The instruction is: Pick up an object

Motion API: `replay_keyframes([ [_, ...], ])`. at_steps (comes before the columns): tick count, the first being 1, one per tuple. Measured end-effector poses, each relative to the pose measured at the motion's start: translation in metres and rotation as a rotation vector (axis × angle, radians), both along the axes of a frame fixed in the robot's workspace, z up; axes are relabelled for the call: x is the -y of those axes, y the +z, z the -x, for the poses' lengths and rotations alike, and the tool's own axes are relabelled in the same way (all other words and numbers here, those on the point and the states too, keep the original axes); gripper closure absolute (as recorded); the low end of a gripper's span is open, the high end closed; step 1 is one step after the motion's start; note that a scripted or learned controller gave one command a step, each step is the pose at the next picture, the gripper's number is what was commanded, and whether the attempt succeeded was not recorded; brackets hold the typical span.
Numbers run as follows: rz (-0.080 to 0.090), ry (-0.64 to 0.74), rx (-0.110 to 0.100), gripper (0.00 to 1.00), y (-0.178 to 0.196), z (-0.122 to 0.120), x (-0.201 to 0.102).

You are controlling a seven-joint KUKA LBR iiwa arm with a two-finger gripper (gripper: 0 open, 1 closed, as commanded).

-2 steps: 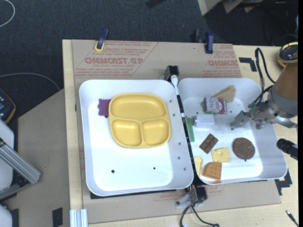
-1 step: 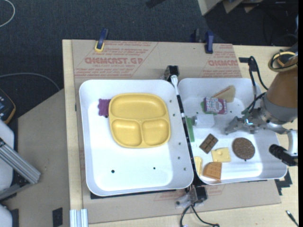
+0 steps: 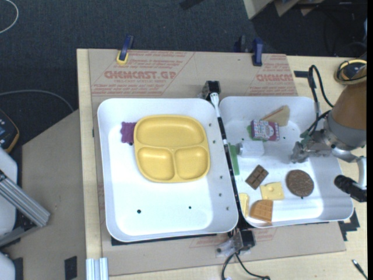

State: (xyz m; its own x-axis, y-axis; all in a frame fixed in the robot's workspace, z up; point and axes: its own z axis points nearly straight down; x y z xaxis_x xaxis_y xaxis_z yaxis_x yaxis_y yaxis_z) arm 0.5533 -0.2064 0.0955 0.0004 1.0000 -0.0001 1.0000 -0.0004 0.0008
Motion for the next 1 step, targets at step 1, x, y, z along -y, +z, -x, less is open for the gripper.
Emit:
replay_keyframes([
  [1, 0.002, 0.002, 0.005, 1.00, 0.0528, -0.0022, -0.0102],
])
